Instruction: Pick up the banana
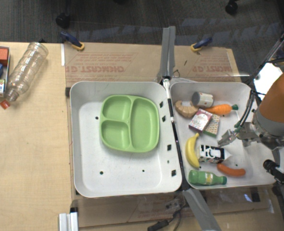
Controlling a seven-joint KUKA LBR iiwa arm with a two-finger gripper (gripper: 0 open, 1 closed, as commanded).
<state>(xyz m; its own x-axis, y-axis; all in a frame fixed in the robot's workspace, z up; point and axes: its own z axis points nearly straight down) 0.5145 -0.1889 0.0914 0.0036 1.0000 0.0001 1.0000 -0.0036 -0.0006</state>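
Your banana lies in the right bin, against its left wall — a black-and-white carton touches it. The claw hovers beyond that carton; open or closed, I cannot tell. Risk: descending there, you'd likely strike the carton instead.

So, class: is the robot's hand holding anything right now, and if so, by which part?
Nothing is held. The hand hovers over the right bin, apart from the banana, which lies on the bin floor.

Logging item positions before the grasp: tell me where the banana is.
The banana lies in the right bin, against its left wall, just left of the black-and-white carton and above the green bottle.
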